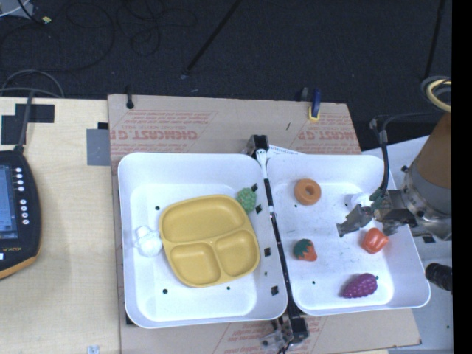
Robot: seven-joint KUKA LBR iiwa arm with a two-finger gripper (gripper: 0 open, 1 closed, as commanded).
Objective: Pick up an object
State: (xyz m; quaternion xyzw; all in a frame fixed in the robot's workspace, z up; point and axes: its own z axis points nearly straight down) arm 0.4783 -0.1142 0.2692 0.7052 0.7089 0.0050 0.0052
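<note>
In the right bin [324, 304], my gripper [369, 227] hangs low near the right wall with its dark fingers spread apart. A red-orange pepper [375, 240] lies just below and between the fingertips; nothing shows it lifted or clamped. An orange donut [307, 192] sits at the bin's back. A strawberry [304, 250] lies left of centre, and a bunch of purple grapes [359, 285] is near the front. The arm's orange band enters from the right edge.
The left bin [136, 286] holds a yellow divided plate [209, 240], a green broccoli piece [247, 199] at its back right corner and a white object [147, 242] at its left. A control pendant [15, 212] lies on the bench, far left.
</note>
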